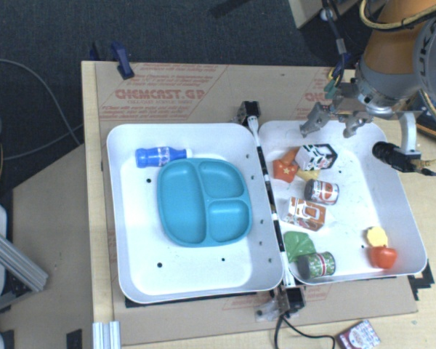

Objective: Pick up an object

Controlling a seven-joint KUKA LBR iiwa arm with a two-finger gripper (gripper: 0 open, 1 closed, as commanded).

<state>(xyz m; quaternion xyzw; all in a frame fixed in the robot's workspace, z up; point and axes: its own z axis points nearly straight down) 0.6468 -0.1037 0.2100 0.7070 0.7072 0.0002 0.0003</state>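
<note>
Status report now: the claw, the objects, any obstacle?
Claw open, holding nothing, above back edge of right white bin. Small cans, cartons and toy fruit lie loose in it. Black-and-white carton nearest. Nothing blocking.

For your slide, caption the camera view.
Open gripper above right white bin of small items; blue divided plate in left.

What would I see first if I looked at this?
Probably the big blue tray filling the left bin, with a blue bottle by its top edge. Then the gripper, open over the right bin's far edge, above small cans and toy food.
</note>
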